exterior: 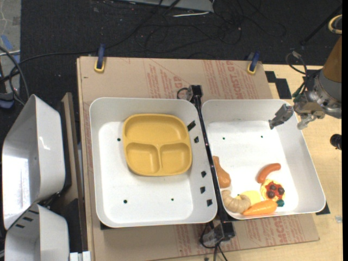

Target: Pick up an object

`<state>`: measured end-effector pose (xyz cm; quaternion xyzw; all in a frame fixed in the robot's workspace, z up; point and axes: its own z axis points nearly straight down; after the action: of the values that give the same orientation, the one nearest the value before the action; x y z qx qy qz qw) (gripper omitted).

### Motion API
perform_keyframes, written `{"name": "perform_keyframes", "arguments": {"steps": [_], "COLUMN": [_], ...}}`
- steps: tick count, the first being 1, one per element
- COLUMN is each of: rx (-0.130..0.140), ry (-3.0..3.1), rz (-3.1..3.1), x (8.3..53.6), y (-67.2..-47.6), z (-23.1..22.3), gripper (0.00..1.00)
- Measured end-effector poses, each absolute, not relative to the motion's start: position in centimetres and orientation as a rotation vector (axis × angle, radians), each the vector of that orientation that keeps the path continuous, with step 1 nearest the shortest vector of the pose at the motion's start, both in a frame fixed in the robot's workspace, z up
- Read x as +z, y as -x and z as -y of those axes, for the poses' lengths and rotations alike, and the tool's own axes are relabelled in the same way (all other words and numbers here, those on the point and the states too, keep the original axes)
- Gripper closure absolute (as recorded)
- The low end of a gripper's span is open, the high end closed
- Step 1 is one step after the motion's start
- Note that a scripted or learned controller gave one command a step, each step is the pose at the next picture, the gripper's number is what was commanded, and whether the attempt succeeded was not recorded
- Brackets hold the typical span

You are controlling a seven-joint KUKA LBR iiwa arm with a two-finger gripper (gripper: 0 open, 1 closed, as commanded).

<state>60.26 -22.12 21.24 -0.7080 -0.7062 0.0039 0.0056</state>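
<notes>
Toy food (255,192) is gathered in the lower part of the right bin (239,135), toward the lower right of the frame, and any of these pieces would serve as the object to be picked. The gripper (291,117) is seen at the bin's upper right corner, above its rim, with its two fingers spread apart and nothing between them. The pile lies down and to the left of the gripper in the frame, well apart from it, with bare bin floor between.

A red sausage (268,171) is set nearest the gripper, its long axis running from lower left to upper right. An orange carrot (260,207) lies along the bin's lower edge, nearly level in the frame. A brown drumstick-like piece (220,172) rests against the bin's left wall, its axis close to vertical. A pale knobbly piece (236,202), a yellow piece (252,196) and a small tart with dark berries (273,190) are packed close together, touching or nearly so. The sausage, standing a little clear of the rest, is judged the easiest to reach.

A yellow divided plate (157,144) lies in the left bin (109,200).
</notes>
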Motion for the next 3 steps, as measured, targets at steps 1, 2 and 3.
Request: {"name": "perform_keyframes", "arguments": {"steps": [1,2,3], "rx": [0.000,0.003,0.002], "ry": [2.220,2.216,2.216], "rz": [2.223,2.222,2.225], "x": [22.2,17.5,11.5], "y": [-60.5,-60.4,-61.1], "z": [22.0,21.2,20.9], "gripper": [0.00,0.00,0.00]}}
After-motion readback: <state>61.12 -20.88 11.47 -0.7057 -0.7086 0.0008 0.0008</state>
